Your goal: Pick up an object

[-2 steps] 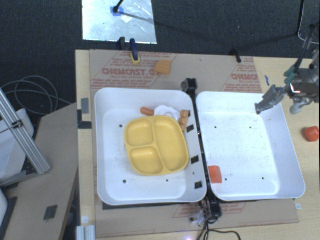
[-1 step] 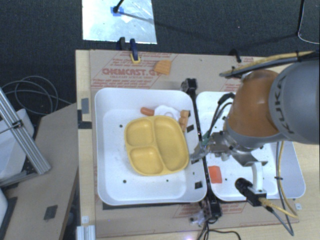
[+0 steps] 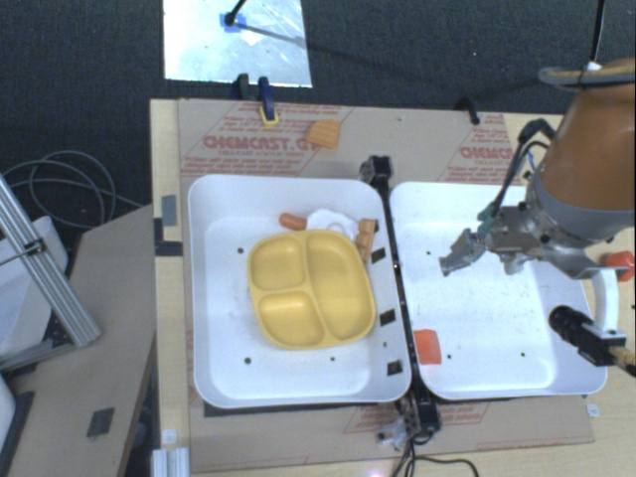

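My gripper hangs over the upper middle of the right bin, with the grey and orange arm behind it on the right. Nothing shows in its grasp. A small orange-red block lies at the right bin's front left corner, well below and left of the gripper. In the left bin a yellow divided plate lies flat. Behind the plate are a small orange sausage-shaped piece, a white object and a brown cork-like piece.
A tan block rests on the cardboard behind the left bin, outside both bins. Black clips sit along the divider between the bins. A black part overhangs the right bin's right rim.
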Motion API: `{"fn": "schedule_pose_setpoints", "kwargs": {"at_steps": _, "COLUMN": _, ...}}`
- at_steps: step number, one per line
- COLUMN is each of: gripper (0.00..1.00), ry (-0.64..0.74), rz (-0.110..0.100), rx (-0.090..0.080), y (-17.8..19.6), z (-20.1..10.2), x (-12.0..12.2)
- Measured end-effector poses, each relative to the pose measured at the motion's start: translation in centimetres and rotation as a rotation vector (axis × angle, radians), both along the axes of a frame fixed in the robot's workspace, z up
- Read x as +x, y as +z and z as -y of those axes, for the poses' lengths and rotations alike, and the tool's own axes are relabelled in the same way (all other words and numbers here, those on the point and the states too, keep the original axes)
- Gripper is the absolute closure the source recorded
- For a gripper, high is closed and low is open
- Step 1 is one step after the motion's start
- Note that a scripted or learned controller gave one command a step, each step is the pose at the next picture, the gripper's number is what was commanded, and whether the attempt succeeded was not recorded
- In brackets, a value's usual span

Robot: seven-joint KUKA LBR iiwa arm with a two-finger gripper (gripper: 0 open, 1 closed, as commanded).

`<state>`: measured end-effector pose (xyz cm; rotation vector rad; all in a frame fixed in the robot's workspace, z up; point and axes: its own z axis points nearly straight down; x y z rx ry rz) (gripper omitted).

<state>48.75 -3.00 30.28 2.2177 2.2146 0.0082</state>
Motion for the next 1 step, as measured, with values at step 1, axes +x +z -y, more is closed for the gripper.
{"fn": "schedule_pose_setpoints", "kwargs": {"at_steps": 1, "gripper": 0.0, "ry": 0.01, "rz": 0.002, "rx": 0.002, "y": 10.12, "z": -3.41, "x": 0.35}}
